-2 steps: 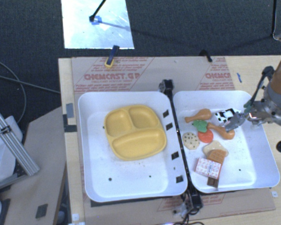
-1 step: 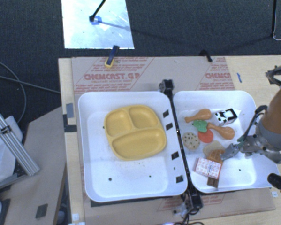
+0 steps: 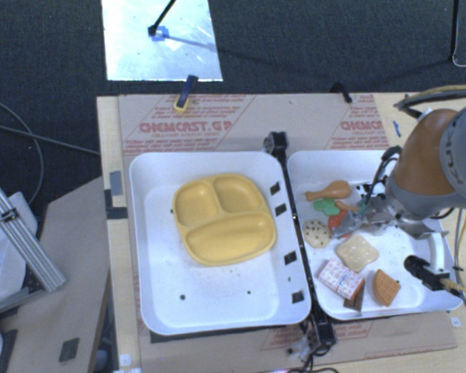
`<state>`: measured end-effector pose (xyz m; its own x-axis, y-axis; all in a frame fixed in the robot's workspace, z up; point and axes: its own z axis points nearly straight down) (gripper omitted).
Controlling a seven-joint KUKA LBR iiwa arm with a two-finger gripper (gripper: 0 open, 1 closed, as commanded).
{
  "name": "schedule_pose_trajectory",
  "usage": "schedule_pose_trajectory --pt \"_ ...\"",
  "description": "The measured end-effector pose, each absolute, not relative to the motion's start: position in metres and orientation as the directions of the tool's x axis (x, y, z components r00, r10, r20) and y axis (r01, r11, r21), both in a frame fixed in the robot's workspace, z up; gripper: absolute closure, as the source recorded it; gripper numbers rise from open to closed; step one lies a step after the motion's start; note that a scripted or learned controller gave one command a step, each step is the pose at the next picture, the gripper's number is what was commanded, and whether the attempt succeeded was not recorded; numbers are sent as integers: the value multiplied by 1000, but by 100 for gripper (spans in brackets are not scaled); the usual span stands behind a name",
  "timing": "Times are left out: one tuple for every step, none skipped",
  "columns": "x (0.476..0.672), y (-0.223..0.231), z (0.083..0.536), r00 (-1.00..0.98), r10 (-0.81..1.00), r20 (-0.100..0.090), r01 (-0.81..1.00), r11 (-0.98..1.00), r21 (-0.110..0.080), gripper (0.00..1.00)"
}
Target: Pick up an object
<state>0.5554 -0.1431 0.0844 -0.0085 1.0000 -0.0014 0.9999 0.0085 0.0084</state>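
In the camera view we see the bench [image 3: 237, 115] with two white bins: the left bin [image 3: 165, 302] carries a yellow divided plate [image 3: 223, 219], and the right bin [image 3: 403, 301] holds a heap of toy food. There we find a chicken leg [image 3: 330, 190], a green piece [image 3: 325, 206], a red piece [image 3: 337, 219] touching it, a round cookie [image 3: 316, 233], a pale toast slice [image 3: 356, 252], a pink wafer [image 3: 338, 278] and an orange wedge [image 3: 385, 288]. The arm [image 3: 434, 163] reaches in from the right, and the pincer [image 3: 358, 216] is low among the red and green pieces, just above the toast. Its opening is hidden from us, so we cannot tell its state or whether it has anything. We judge the risk is the crowding: the pieces touch each other, so a closing grasp may catch two things, or push the red piece aside and close on nothing
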Motion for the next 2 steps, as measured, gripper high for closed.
schedule_pose_trajectory --pt "486 -17 190 -15 1000 5 1000 15 5 0" --pt "489 39 311 -13 1000 4 1000 13 15 0"
